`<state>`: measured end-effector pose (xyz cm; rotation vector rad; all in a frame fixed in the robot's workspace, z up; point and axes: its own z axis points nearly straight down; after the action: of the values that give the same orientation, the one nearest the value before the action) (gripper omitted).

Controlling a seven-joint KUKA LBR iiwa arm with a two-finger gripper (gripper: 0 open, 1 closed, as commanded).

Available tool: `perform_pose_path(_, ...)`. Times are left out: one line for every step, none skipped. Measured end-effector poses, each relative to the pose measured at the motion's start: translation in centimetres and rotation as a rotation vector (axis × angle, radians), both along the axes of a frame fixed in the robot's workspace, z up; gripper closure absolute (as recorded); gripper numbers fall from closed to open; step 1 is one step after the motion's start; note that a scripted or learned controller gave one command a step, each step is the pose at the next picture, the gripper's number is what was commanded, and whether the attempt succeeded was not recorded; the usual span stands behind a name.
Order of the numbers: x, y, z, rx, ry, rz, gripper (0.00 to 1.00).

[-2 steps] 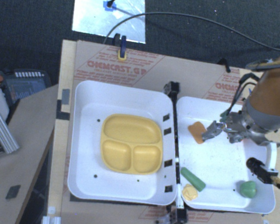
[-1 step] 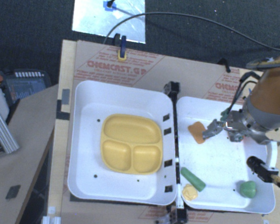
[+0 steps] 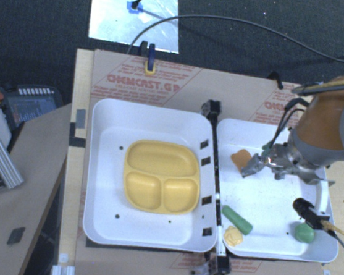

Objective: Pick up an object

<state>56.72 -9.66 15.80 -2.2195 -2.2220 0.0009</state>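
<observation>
From my remote station, the gripper point(image 3: 254, 167) hovers in the right bin point(image 3: 271, 239), its opening impossible to judge; an orange block point(image 3: 240, 157) lies just left of it, apparently untouched.

Your arm point(image 3: 332, 125) comes in from the right, its grey body at the frame edge and the orange band bulging just above the wrist. It bends down and leftward, so the wrist sits low and the gripper point(image 3: 252, 167) points toward the left and slightly down. You can see cables looping over the top of the orange section. The fingertips are too small and dark to read.
</observation>
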Motion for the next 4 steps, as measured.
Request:
perform_pose_path(0.3, -0.7, -4.4, 0.000, -0.001, 0.000, 0.00)
perform_pose_path(0.3, -0.7, -7.5, 0.000, 0.000, 0.000, 0.00)
perform_pose_path(0.4, -0.7, -6.3, 0.000, -0.003, 0.000, 1.00)
perform_pose_path(0.8, -1.0, -0.1, -0.001, -0.004, 0.002, 1.00)
